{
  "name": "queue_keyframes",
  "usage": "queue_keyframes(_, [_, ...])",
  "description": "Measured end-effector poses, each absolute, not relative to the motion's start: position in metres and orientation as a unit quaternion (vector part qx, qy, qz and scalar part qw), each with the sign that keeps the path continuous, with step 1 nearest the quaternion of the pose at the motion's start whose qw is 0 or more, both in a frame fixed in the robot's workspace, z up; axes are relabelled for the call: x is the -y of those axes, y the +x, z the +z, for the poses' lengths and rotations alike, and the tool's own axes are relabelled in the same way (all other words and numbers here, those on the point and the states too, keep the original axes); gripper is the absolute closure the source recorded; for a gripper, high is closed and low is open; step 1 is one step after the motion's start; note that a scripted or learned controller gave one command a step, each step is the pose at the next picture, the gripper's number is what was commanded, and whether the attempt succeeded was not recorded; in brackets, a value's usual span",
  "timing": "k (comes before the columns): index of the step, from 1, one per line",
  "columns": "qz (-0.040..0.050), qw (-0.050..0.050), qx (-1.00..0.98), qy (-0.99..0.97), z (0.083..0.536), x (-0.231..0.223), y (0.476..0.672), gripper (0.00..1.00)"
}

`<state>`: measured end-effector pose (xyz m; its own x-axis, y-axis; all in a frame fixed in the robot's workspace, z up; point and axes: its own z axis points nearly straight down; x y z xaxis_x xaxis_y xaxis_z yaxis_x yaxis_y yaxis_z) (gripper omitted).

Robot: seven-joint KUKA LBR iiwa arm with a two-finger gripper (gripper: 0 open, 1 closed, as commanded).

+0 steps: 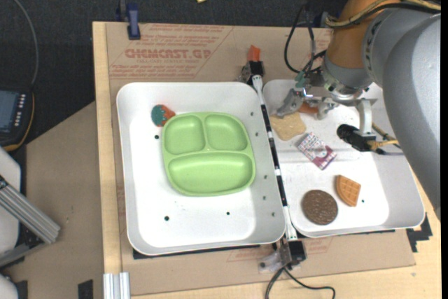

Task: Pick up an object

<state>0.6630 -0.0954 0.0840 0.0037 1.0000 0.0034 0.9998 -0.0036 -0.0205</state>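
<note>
We see the arm (pixel 360 31) reaching in from the right, with its gripper (pixel 302 100) low over the far left corner of the right bin (pixel 393 201). From this angle we cannot tell whether the gripper is apart or together, and we see nothing clamped in it.

Just near of the gripper lies a flat tan wafer-like piece (pixel 288 126), close to the bin's left wall. We cannot tell whether the gripper touches it. Right of and a little nearer than that piece sits a small pink patterned packet (pixel 315 150), tilted. Nearer still, a round brown cookie (pixel 320 207) lies flat, and just right of it, apart from it, rests an orange waffle-textured piece (pixel 348 190).

In the left bin (pixel 140 185) we find a green divided plate (pixel 207 153) with three compartments, two small at the far side and one wide at the near side. A small red and teal object (pixel 163 114) sits beside the plate's far left corner.

Both bins rest on a brown board (pixel 182 45) with red lettering, and a blue clamp (pixel 130 19) grips its far left edge.
</note>
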Motion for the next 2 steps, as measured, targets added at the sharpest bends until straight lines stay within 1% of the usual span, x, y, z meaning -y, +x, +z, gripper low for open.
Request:
queue_keyframes(1, [0.0015, 0.003, 0.707, -0.708, 0.085, 0.107, 0.665, 0.0])
queue_keyframes(2, [0.0043, 0.004, 0.706, -0.708, 0.096, 0.108, 0.664, 1.0])
